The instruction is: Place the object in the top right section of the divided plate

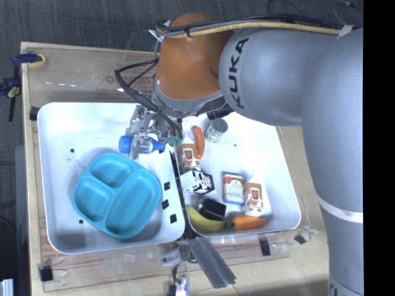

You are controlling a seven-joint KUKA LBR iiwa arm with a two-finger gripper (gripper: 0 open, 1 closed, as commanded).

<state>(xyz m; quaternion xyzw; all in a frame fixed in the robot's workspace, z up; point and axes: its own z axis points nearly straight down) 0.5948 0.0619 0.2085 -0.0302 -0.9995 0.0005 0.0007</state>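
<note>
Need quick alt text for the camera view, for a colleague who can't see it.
The gripper hangs over the left bin, just above a blue divided plate. The right bin holds a banana, carrot, sausage and small cartons.

Divided plate (117, 193) sits in the left bin (55, 134). Right bin (281, 165) holds banana (200, 221) and carrot (250, 222) at its near edge.

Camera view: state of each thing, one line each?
Divided plate: blue, right way up in the left bin, all sections bare.
Gripper: over the left bin near the divider, above the plate; grip unclear.
Sausage: lying in the right bin.
Banana: lying at the right bin's near edge.
Carrot: lying flat beside the banana.
Two small cartons: lying flat, side by side.
</note>
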